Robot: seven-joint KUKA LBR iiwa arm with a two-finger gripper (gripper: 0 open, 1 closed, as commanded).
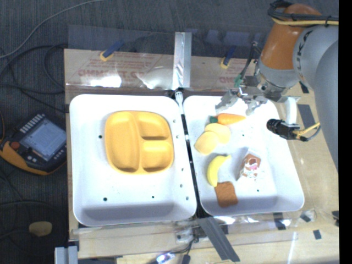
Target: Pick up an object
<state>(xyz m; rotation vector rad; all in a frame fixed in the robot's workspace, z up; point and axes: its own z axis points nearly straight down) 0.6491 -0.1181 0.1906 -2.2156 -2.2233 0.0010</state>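
Pincer [241,99] open, empty, at twelve o'clock of right bin [286,172], just above carrot [231,119]. Risk: carrot touches peach slices [212,137]; fingers may nudge both, slip off.

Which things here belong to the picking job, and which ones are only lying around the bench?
For the job:
- gripper, above the carrot
- carrot
- pale peach-like fruit
- banana
- brown block
- small red and white item
- right bin

Lying about:
- yellow divided tray in the left bin
- handheld pendant on the floor
- cables
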